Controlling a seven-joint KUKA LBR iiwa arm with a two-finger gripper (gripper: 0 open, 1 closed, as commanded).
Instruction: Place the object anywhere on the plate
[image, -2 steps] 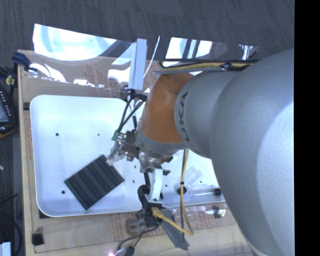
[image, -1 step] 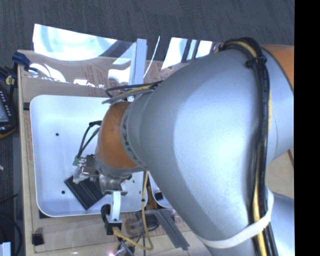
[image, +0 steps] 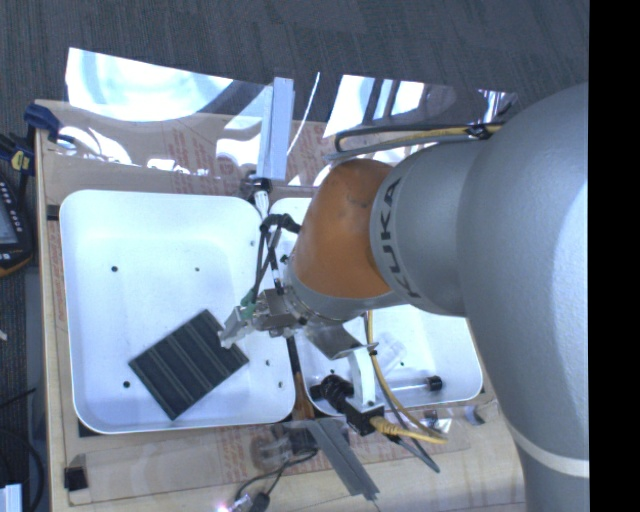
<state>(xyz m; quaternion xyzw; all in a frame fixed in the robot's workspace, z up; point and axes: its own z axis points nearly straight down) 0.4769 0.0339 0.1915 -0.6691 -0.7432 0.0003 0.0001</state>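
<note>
A wooden bench (image: 140, 470) seen from above carries two shallow white bins side by side. The left bin (image: 150, 250) takes up the left half of the view; its floor is bare white with a few small dark dots. Towards its lower middle lies a flat dark grey plate (image: 188, 364) with ridged stripes, a rectangle turned at a slant so that one corner points to the bin's lower edge.

Just beside the plate's upper right corner, over the left bin's right side, hangs the gripper (image: 248, 325), a small cluster of metal and cable ends. Whether its fingers are spread or closed cannot be told, and nothing is seen between them.

To the right, the arm (image: 450, 240) reaches in, its orange band (image: 335, 235) above the wrist and its broad grey body covering most of the right bin (image: 455, 375). In the visible strip of that bin lies a clear tube-like object (image: 408, 383) with a black end, well apart from the plate.
</note>
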